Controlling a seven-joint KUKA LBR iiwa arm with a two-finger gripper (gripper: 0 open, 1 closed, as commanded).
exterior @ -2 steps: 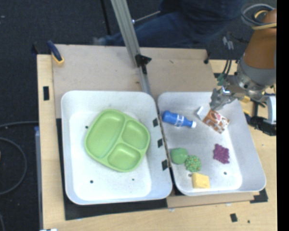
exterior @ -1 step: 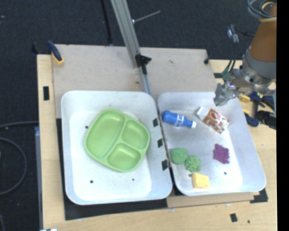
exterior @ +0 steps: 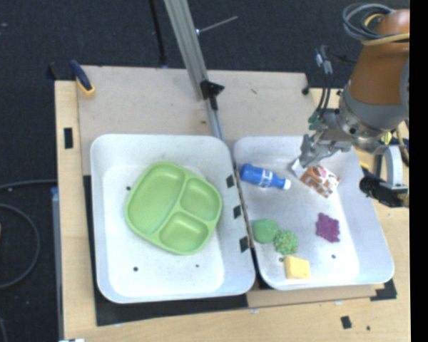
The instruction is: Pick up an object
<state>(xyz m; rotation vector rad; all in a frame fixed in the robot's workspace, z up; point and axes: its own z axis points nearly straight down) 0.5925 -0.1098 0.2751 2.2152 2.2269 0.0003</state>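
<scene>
One fixed camera above the bench (exterior: pixel 128 98) — looking down aslant; both bins in frame.

The gripper (exterior: pixel 308 159) hovers in the right bin (exterior: pixel 371 258), touching a red-and-white packet (exterior: pixel 321 180) near a blue bottle (exterior: pixel 263 177).

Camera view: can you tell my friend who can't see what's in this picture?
A robot gripper hangs over the right bin beside a red-and-white packet. That bin also has a blue bottle and small toys; the left bin has a green divided plate.
</scene>
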